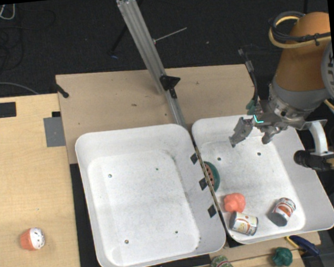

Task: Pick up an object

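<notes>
Arm: grey with the orange band, reaching in from the right, wrist over the far part of the right bin (302, 162)
End effector (252, 133): hanging above the right bin's far half, two dark fingers spread apart, nothing between them
Right bin, near end: three things clustered well apart from the end effector
Red lump (235, 202): soft-looking, orange-red, close to the divider side
Pale can (244, 223): on its side, just beside and in front of the red lump
Red-banded can (281, 211): tilted on its side, to the right of the pale can, near the front rim
Green object (212, 175): dark, tucked against the edge between the two bins, partly hidden
Left bin (91, 150): white, alongside the right one
Worktop (16, 177): a small orange-and-white ball (32, 239) lies far left, outside both bins
</notes>
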Robot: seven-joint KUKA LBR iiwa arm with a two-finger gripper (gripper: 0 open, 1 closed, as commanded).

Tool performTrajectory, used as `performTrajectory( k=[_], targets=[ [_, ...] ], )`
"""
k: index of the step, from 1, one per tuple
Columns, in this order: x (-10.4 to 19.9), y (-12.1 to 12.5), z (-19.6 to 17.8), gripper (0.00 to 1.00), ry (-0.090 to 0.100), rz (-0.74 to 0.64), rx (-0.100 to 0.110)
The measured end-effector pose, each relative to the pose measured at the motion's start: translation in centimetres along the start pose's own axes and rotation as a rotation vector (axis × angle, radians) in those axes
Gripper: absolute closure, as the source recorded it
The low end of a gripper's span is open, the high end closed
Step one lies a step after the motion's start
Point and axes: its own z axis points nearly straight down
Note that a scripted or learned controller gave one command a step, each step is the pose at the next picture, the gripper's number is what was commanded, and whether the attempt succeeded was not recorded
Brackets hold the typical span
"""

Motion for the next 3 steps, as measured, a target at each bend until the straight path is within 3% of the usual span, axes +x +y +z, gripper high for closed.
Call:
performTrajectory(
  k=[2, 3],
  targets=[
    [0.1, -1.0, 12.2, 0.0, 0.001, -0.001, 0.007],
    [-0.8, -0.6, 14.5, 0.0, -0.016, 0.008, -0.018]
  ],
)
